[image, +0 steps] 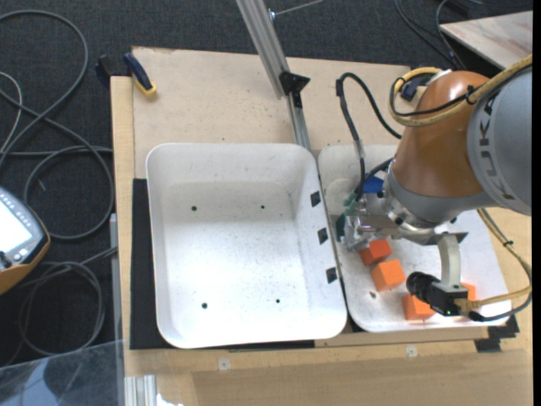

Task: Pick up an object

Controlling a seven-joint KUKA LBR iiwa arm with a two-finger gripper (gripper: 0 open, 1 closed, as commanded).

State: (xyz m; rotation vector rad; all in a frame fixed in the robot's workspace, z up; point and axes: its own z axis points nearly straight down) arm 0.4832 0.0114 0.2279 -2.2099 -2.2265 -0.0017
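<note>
Grey arm — orange band, black cables.

Wooden bench, two white bins.

The arm's orange band covers much of the right bin. The end effector sits under it, its fingers too obscured to read. An orange block is partly hidden beneath it. The picture's right edge cuts off the arm.
</note>
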